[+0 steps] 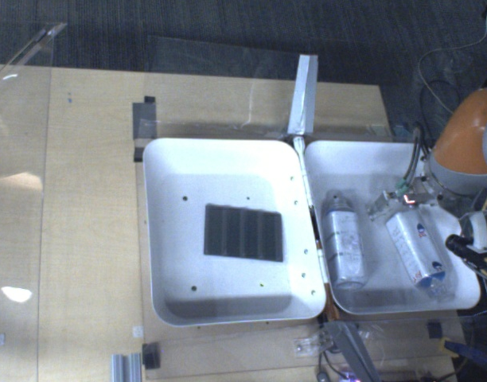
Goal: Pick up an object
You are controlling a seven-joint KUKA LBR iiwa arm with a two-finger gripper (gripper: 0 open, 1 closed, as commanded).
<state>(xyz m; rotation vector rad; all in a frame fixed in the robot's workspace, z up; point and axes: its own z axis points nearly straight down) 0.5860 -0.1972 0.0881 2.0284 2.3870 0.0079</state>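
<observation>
I am seeing the arm [466,146] reaching into the right bin [363,161] from the right; whether its jaws are clenched or released I cannot tell. Two bottles are lying there: the grey bottle [344,239] running near to far beside the left wall, the clear bottle [415,249] slanting just beside it. The left bin [168,213] is holding a dark ribbed tray [243,232].
</observation>
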